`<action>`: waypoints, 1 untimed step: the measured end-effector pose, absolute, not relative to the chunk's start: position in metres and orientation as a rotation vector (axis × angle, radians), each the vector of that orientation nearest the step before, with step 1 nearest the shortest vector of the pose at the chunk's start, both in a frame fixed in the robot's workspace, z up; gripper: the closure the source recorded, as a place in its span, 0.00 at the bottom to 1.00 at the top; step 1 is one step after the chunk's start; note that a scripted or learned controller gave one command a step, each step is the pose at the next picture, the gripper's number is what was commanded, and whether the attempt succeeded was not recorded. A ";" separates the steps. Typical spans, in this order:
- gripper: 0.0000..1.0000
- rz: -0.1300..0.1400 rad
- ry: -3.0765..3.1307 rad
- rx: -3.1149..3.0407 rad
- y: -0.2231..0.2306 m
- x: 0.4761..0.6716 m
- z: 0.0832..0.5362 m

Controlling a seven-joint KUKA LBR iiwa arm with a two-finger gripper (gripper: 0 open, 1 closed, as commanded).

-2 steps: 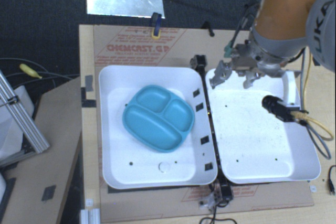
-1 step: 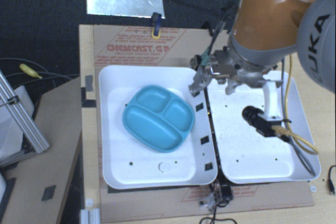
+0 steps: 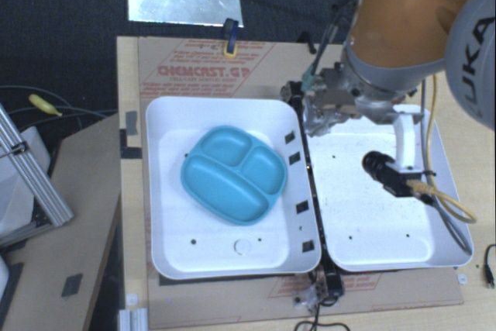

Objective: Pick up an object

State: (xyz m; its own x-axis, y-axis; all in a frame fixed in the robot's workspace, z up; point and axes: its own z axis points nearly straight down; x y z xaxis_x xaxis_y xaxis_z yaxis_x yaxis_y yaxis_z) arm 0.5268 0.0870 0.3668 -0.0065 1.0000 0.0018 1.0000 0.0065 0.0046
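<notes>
Lying on cardboard [image 3: 209, 66] (printed red), two white bins [image 3: 167, 244] touch.

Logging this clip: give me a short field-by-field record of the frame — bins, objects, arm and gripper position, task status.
bins: two shallow white bins side by side, left bin and right bin
object: blue divided plate, lying flat in the left bin, three compartments
arm: grey with orange band, reaching in from the right, over the upper part of the right bin
gripper: near the divider between the bins at the right bin's upper left; finger state cannot be told
contact: gripper apart from the blue divided plate
task status: nothing seen held; pick not yet done
</notes>
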 end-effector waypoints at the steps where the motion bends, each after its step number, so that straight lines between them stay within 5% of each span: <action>1: 1.00 0.007 2.234 2.209 0.166 0.539 0.369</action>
